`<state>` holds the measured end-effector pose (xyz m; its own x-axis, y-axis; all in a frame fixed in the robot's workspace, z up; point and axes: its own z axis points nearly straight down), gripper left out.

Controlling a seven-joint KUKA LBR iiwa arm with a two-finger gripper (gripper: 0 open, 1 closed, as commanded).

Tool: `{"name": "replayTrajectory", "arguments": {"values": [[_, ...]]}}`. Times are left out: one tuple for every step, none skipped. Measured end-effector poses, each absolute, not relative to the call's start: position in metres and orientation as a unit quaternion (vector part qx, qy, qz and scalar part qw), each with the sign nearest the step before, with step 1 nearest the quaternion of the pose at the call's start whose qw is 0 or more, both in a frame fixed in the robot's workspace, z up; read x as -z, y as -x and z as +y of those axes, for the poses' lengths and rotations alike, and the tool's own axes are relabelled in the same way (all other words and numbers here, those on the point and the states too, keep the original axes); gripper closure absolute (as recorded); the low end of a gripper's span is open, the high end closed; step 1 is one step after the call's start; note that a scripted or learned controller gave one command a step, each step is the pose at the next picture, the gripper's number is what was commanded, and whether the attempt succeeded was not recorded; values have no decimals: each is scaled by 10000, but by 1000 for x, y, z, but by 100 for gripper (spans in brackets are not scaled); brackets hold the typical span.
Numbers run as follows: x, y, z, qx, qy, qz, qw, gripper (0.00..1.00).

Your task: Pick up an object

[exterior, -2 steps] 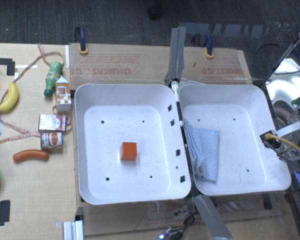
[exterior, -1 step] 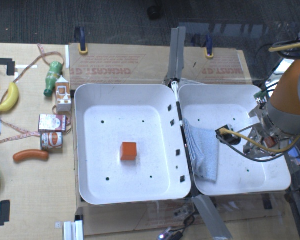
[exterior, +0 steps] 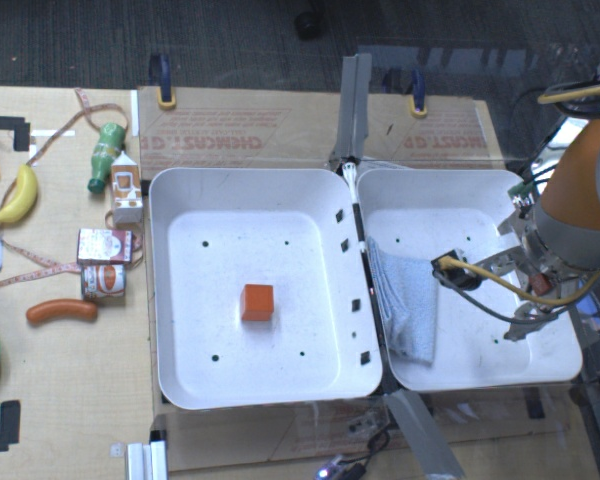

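Cube [exterior: 258, 301] of matte orange, sharp-edged, sits near the middle of the smooth white left bin [exterior: 195, 353] — at nine o'clock from the gripper [exterior: 526, 316], well apart. Between them a grey-blue cloth [exterior: 405, 308], soft and rumpled, lies along the right bin's [exterior: 480, 360] nine-o'clock side. Whether the gripper is spread or closed — I cannot tell.

Orange cube [exterior: 258, 302] mid left bin [exterior: 185, 268]; grey cloth [exterior: 404, 303] rumpled along right bin [exterior: 480, 230] left wall.
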<state>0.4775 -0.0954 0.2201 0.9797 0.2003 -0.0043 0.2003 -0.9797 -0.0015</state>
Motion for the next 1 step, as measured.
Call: {"name": "replayTrajectory", "arguments": {"values": [[-208, -496, -145, -23, 9596, -2814, 5, 0]]}}
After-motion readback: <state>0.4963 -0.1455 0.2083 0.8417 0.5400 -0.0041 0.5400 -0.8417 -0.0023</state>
